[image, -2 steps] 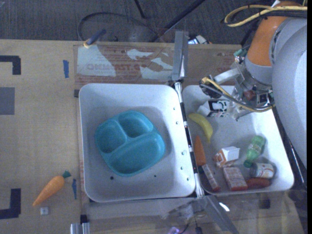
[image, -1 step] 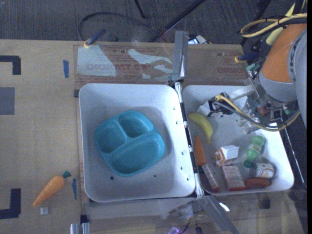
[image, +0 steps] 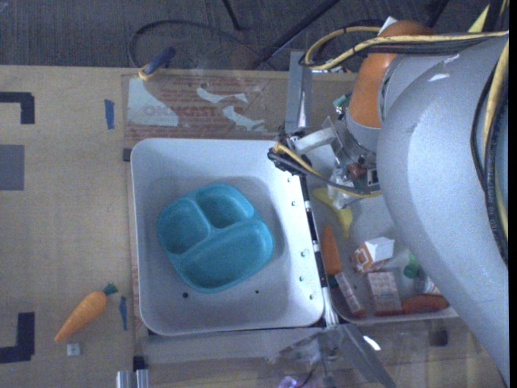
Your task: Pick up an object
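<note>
Looking for writing turned up nothing readable: the small cartons in the right bin (image: 355, 318) carried orange and white printing too blurred to make out, and the taped clear sheet (image: 206, 103) at the top of the bench (image: 56, 241) showed only faint smears.

The grey arm (image: 440, 192) with its orange band (image: 376, 79) came in from the right and covered most of the right bin. Its gripper (image: 351, 172) hung low over the upper part of that bin, close to the shared wall between the two bins, with yellow cable looping around it. Whether its fingers were open or closed could not be told, as the wrist hid them.

Just below the gripper lay a yellow object (image: 338, 203), partly hidden, and it was unclear whether the two touched. Further down in the same bin lay a long orange piece (image: 330, 250) against the left wall, a white and orange carton (image: 374, 254), a reddish box (image: 384, 291), another small packet (image: 349, 293) beside it, a green-topped item (image: 413, 272) and an orange-red carrot shape (image: 423, 303) at the lower edge. All of these sat apart from the gripper.

The left bin (image: 153, 297) held one thing, a blue divided plate (image: 214, 235) with three compartments, lying tilted near its middle.

Outside the bins, a toy carrot (image: 81, 314) with a green top lay on the bench by the lower left corner, with strips of blue tape (image: 109, 113) nearby.
</note>
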Available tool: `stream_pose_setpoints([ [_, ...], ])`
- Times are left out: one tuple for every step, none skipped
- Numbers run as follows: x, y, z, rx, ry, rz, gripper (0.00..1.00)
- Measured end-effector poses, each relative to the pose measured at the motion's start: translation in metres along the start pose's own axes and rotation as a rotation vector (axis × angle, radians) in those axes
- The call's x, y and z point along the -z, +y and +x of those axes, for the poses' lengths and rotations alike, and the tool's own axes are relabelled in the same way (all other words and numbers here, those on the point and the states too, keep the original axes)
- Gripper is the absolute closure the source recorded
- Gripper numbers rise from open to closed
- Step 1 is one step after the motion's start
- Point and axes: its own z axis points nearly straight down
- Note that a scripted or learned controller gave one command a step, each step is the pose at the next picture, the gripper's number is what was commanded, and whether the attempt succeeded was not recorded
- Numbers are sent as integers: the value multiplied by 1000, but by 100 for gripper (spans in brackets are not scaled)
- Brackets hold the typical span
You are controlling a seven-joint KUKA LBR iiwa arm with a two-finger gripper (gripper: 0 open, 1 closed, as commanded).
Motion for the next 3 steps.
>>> stream_pose_setpoints([
  [0, 66, -74, -2, -4, 2, 100],
  [47, 6, -20, 7, 1, -1, 100],
  [65, 0, 35, 14, 2, -1, 100],
])
